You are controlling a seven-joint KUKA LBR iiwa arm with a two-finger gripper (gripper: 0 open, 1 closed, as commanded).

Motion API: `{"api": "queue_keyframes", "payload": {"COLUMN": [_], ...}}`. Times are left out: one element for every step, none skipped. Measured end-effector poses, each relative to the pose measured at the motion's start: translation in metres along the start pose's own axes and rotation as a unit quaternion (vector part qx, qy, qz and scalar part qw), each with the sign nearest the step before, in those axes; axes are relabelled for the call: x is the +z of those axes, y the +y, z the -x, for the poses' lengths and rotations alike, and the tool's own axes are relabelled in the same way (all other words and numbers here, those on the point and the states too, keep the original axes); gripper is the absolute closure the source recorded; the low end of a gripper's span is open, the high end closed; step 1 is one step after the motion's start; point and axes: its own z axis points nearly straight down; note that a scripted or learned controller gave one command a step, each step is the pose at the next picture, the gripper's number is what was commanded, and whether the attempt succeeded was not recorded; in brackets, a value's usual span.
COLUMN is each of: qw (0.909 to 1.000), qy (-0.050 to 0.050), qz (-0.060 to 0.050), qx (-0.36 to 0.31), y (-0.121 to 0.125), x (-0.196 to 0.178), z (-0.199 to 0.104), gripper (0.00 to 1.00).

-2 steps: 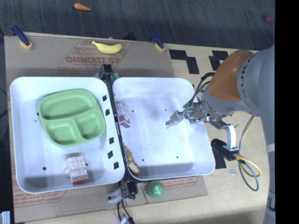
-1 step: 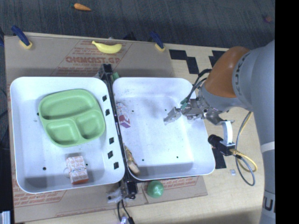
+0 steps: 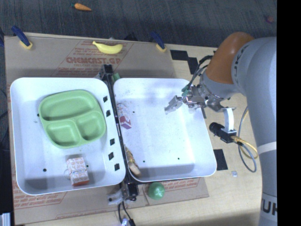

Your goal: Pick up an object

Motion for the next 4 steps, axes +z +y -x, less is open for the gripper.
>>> {"api": "queue_keyframes", "payload": {"qw": [1.0, 1.0, 1.0, 1.0], "qy": [0.0, -0.001, 0.0, -0.001], "qz": [-0.002, -0.001, 0.0, 0.0], "qx": [0.0, -0.002, 0.0, -0.001], "y": [-0.115, -0.095, 0.005, 0.023], "x": [0.0, 0.026, 0.024, -0.054], "z": [0.0, 0.0, -0.001, 0.0], "gripper": [0.0, 0.0, 0.0, 0.0]}}
